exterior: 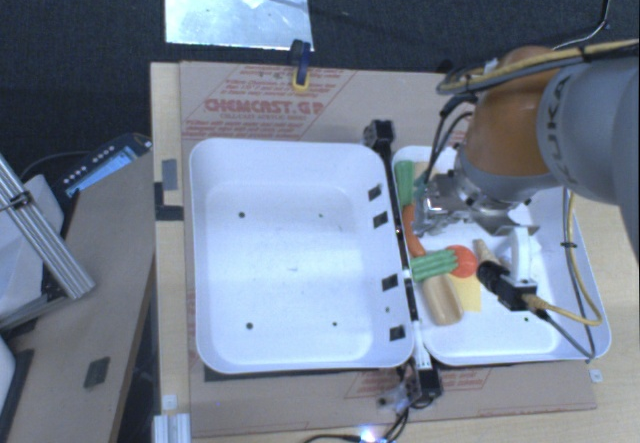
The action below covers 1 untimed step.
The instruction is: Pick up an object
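My gripper (428,216) hangs low over the left part of the right bin (560,336), with the grey arm and its orange band above it. Several toy items lie beneath and around it. A green piece (404,179) lies along the bin's left wall at the back. A thin orange piece (412,236) sits just under the gripper. In front of it lie a green cylinder (430,267), a red-orange ball (463,258), a yellow piece (470,296) and a tan roll (443,304). I see nothing held.
The left bin (215,156) stands beside the right one, and a row of black clips (390,281) joins them. Cardboard lies under both bins. A yellow and blue clamp (299,66) sits at the back edge.
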Tool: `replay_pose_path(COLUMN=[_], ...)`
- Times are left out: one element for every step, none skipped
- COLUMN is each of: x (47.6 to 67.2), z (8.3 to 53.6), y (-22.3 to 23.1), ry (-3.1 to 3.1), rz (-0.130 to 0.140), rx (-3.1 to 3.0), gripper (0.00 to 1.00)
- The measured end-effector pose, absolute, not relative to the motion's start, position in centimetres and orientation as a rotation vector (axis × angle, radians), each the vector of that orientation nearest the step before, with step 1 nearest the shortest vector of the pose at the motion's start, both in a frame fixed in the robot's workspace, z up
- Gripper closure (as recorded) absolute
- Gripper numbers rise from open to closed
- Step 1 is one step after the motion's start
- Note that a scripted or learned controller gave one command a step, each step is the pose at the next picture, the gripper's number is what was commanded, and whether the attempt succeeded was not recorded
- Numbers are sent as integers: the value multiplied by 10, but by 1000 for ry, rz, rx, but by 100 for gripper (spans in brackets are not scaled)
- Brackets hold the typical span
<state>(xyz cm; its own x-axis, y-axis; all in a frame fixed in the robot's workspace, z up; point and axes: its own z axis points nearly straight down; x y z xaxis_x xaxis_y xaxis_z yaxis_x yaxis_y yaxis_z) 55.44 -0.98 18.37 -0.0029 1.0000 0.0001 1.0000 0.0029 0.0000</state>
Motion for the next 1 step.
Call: replay_pose_path(x=[590], z=[211], y=[-47], ry=[-2225], rz=[-6], rx=[-2225], gripper=[100])
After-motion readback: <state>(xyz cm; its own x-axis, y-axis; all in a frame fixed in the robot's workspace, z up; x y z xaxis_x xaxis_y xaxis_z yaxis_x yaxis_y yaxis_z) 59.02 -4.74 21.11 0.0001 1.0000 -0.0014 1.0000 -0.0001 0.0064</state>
